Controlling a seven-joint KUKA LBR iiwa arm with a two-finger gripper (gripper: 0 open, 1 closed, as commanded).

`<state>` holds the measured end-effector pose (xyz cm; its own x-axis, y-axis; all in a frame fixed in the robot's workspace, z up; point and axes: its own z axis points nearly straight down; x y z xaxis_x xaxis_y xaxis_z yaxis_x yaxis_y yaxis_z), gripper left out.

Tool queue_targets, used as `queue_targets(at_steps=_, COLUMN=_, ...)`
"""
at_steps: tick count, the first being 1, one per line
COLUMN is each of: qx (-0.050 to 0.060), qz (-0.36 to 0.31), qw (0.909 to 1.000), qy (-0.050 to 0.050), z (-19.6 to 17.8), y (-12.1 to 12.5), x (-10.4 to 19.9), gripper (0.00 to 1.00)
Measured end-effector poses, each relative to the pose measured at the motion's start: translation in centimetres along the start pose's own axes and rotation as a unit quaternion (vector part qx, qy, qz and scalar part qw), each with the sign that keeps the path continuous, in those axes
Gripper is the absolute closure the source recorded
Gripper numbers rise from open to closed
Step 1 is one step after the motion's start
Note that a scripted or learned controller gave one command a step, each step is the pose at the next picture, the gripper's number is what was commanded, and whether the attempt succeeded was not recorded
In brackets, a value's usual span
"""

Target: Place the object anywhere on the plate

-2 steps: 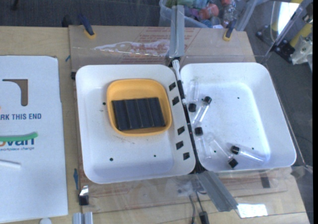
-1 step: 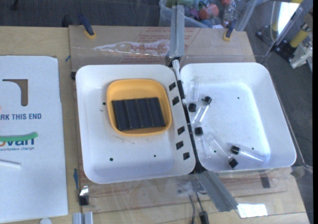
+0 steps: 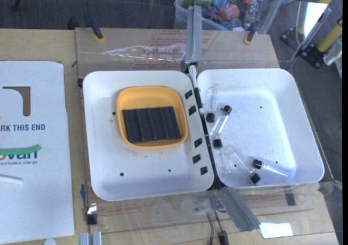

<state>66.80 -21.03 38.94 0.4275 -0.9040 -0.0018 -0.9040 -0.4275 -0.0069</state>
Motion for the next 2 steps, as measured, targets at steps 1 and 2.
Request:
queue_targets(at_steps=1, qx=-0.001, qz=-0.192, qw=0.9814, qy=0.000, z=0.46, y=-0.23, x=-0.44, gripper=1.00)
queue_targets(at_steps=2, qx=-0.001, qz=-0.396, qw=0.9184, qy=-0.001, z=0.63, y=-0.01, x=-0.04, gripper=1.00)
